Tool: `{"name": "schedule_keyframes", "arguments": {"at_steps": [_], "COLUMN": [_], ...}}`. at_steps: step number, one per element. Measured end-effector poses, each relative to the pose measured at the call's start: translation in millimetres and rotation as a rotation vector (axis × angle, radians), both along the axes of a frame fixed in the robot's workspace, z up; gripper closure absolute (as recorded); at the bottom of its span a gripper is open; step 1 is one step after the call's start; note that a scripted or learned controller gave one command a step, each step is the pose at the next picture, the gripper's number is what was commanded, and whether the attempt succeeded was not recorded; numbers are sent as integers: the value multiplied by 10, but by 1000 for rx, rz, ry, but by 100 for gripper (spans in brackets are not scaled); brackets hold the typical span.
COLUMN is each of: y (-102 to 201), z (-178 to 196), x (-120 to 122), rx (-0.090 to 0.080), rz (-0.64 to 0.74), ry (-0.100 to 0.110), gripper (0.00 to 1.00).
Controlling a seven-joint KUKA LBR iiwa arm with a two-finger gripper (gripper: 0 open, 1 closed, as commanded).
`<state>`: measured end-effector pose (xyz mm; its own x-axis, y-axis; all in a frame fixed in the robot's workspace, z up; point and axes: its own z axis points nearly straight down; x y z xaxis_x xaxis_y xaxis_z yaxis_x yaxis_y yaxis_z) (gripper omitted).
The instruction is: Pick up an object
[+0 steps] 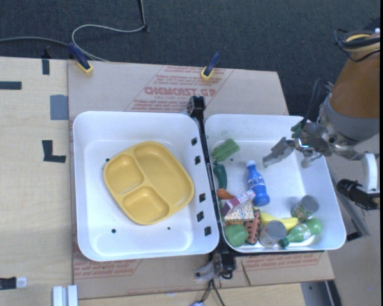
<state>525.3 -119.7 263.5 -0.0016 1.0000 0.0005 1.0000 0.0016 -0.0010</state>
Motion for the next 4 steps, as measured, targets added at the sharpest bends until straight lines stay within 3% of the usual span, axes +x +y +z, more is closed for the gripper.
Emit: {"name": "schedule_keyframes", "arguments": {"at_steps": [1, 2, 3, 4], "y": [244, 103, 102, 384], "z": [-1654, -1769, -1647, -274], "x": [-320, 654, 668, 570], "rx": [0, -2, -2, -2], "rz": [-2, 0, -1, 0], "ry": [-7, -8, -13, -3], "gripper": [0, 0, 100, 100]}}
